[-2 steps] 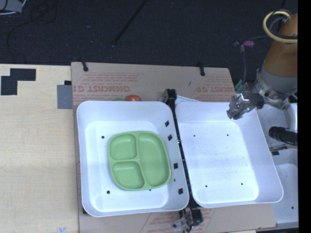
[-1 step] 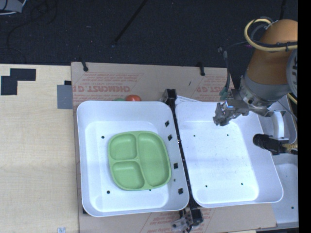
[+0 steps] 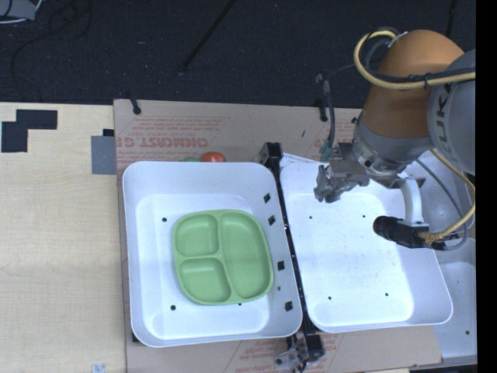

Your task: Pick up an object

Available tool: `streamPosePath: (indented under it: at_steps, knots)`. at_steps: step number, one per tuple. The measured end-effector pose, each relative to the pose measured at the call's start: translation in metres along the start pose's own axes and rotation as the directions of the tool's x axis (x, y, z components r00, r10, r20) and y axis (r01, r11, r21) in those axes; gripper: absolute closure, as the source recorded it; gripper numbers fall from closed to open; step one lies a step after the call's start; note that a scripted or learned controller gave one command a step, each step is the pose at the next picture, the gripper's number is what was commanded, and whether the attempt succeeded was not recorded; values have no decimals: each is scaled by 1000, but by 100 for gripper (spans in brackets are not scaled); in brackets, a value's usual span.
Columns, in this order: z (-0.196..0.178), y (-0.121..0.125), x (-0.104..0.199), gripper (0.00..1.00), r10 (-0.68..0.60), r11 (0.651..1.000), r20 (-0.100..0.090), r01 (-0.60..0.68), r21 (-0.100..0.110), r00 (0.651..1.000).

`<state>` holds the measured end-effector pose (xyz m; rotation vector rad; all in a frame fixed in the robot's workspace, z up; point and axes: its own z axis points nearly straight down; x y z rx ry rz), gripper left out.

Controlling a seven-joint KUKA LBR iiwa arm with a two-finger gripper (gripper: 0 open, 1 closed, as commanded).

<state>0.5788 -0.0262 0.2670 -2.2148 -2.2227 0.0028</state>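
Green divided plate (image 3: 223, 256) lies flat in the left bin (image 3: 147, 208), well apart from the gripper (image 3: 332, 186), which hangs over the right bin's (image 3: 365, 301) far left corner, nothing visible between its fingers.

Grey KUKA arm (image 3: 458, 123) with a rounded orange band (image 3: 404, 76), looped yellow cable (image 3: 373, 57), dark metal gripper (image 3: 330, 185), black cylindrical attachment (image 3: 396, 230) with orange-tipped hose

Green plate (image 3: 223, 256) — smooth matt plastic; white bins (image 3: 147, 208) — glossy plastic; bench (image 3: 54, 231) — pale wood grain.
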Motion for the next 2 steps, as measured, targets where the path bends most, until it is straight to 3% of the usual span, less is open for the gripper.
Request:
streamPosePath:
  at_steps: [2]
  knots:
    - [19,-11,111,100,-1,1000,0,1,0,1000]
